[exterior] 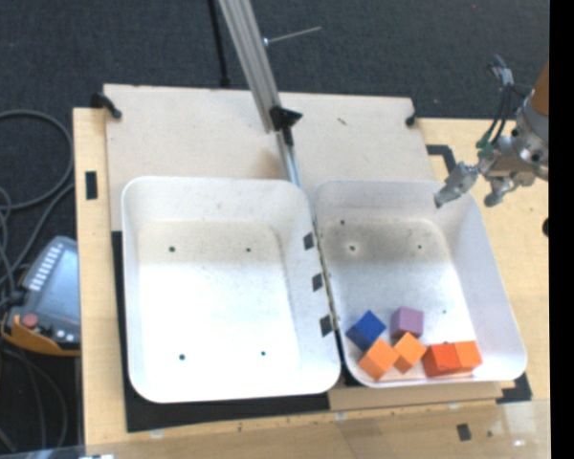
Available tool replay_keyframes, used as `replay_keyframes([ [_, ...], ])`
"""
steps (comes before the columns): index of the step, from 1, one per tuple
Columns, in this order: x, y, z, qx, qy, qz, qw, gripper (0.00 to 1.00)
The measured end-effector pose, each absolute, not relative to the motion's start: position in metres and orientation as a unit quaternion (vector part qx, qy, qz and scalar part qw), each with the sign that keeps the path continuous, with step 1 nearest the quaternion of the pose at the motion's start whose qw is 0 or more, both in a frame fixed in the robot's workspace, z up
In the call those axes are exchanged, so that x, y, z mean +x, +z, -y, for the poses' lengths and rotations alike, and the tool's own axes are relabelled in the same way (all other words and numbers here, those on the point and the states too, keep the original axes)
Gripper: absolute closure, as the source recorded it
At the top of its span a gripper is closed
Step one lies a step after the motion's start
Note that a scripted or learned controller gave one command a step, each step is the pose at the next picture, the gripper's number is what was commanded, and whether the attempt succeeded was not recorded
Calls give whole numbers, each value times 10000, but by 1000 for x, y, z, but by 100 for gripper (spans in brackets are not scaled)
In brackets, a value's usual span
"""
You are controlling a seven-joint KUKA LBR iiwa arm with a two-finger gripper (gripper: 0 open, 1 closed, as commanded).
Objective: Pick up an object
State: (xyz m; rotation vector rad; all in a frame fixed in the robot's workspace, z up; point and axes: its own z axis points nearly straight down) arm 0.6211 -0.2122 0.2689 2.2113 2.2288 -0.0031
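Observation:
Several small cubes lie bunched in the near corner of the right bin (488, 256): a blue cube (365, 329), a purple cube (408, 320), two orange cubes (378, 359) (409, 350), a red-orange cube (443, 359) and another orange cube (467, 354) against the front wall. My gripper (474, 189) hangs over the far right rim of that bin, well away from the cubes. It is open, its two fingers spread apart with nothing between them.
The left bin (134, 256) stands beside the right one on the bench. A slanted aluminium rail (253, 55) rises from behind the bins' shared edge. Cables and a handheld pendant (53, 290) lie off the bench at the left.

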Motion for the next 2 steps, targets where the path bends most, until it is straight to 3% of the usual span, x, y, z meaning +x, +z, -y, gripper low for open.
replay_keyframes([
  [1, 546, 172, 193, 7073, -23, -7069, -42, 0],
  [2, 493, 98, 138, 7078, 9, -7065, 39, 0],
])
